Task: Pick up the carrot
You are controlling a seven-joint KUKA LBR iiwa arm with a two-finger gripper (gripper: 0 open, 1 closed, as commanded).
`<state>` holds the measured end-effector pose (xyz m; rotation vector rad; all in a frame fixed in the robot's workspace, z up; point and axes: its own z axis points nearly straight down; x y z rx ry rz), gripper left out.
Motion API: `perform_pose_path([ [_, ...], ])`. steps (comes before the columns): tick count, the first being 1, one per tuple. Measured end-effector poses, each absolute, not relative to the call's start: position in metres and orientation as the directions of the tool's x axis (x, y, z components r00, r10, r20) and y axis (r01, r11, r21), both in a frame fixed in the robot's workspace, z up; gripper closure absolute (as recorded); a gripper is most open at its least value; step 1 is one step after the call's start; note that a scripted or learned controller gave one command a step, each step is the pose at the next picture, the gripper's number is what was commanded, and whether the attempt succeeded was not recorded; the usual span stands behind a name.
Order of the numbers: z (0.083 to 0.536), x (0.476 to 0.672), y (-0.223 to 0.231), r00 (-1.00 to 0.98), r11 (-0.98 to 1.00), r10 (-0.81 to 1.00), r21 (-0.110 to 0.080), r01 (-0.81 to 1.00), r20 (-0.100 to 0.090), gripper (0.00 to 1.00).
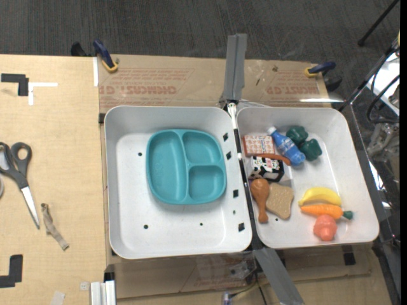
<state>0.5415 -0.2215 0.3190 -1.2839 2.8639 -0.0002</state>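
The carrot [324, 211] is orange with a green stem end pointing right. It lies flat in the right white bin [353, 170], near the bin's front right corner. A yellow banana [320, 196] lies just behind it and touches it. A red-orange round fruit [325, 228] sits right in front of it.
The right bin also holds a chicken drumstick [259, 196], a bread slice [280, 201], a blue bottle [287, 147], a dark green vegetable [304, 142], a snack box [258, 145] and a black-and-white carton [267, 166]. In the left bin [124, 189] lies a teal divided plate [187, 166]. Scissors [19, 173] rest on the bench at left.
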Motion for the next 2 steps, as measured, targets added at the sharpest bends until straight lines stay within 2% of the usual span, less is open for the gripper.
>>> perform_pose_path([
  [1,0.321,0.65,-0.217,-0.446,0.446,-0.895,-0.004,-0.895,-0.005,1.0],
  [2,0.315,0.66,-0.221,-0.363,0.363,-0.932,-0.005,-0.932,-0.005,1.0],
])
